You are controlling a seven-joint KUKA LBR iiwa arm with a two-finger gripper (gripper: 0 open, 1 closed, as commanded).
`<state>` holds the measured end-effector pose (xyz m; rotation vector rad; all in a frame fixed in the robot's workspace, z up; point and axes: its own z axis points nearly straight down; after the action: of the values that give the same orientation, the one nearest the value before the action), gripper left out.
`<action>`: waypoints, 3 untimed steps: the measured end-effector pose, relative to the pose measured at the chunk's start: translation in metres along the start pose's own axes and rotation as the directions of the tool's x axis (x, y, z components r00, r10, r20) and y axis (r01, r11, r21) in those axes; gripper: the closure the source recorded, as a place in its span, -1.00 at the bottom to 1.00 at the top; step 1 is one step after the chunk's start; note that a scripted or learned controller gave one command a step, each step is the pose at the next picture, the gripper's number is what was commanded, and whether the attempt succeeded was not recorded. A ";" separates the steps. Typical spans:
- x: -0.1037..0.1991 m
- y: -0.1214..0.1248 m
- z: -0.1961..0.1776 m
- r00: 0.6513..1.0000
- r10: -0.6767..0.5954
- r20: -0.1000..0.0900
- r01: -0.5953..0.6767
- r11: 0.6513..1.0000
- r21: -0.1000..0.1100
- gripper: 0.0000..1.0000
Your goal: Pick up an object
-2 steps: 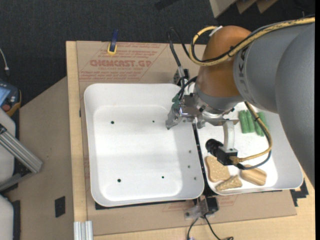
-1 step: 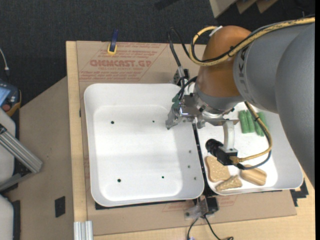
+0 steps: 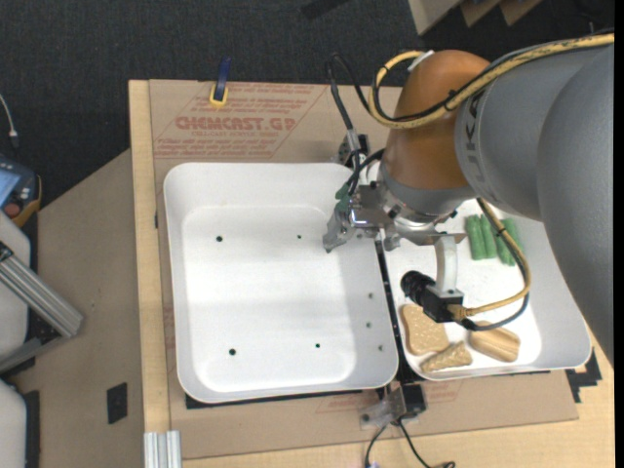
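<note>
My gripper (image 3: 343, 228) hangs over the right side of the left white bin (image 3: 195, 291), close to the divide between the two bins. In the right bin (image 3: 561, 344) a green ribbed piece (image 3: 485, 239) lies by the arm's edge. Three tan pieces sit at that bin's front: a speckled wedge (image 3: 423, 331), a smaller speckled triangle (image 3: 447, 359) and a smooth tan block (image 3: 494, 344). A small green bit (image 3: 342, 192) shows just above the gripper; I cannot tell whether it is held. The big grey arm with its orange band (image 3: 434, 115) covers much of the right bin.
Both bins rest on a brown cardboard sheet (image 3: 244, 115) with red lettering. A blue and yellow clip (image 3: 221, 86) sits at the sheet's back edge. A cable and connector (image 3: 395, 408) lie at the front edge. A metal rail (image 3: 39, 295) stands at the left.
</note>
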<state>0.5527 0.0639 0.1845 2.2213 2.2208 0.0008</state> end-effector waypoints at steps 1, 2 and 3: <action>0.000 0.000 0.000 1.000 0.000 0.000 0.000 1.000 0.000 -1.00; 0.000 0.000 0.000 1.000 0.000 0.000 0.000 1.000 0.000 -1.00; 0.000 0.000 0.000 1.000 0.000 0.000 0.000 1.000 0.000 -1.00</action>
<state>0.5527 0.0639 0.1845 2.2213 2.2208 0.0007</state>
